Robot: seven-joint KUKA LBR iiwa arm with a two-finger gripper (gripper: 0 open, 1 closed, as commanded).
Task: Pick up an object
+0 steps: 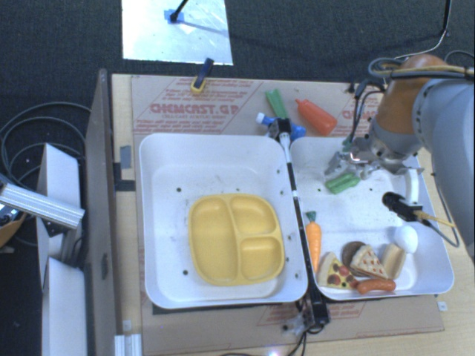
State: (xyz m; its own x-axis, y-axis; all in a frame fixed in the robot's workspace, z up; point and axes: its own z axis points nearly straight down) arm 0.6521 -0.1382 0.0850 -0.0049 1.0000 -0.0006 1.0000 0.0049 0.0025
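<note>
Pizza slice [338, 271] nearest; small green block [342, 182] under jaws [355, 162], jaws' state unclear.

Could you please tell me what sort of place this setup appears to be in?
Probably a robotics lab bench: a robot arm reaches over two white bins, toy food such as a carrot fills one, and loose cables lie on dark carpet.

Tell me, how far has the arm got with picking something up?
Done: the gripper has reached into the right white bin, just above the small green block. In hand: nothing visibly lifted; the block looks to lie on the bin floor. Left: grasping and raising it, or another toy such as the orange carrot.
</note>
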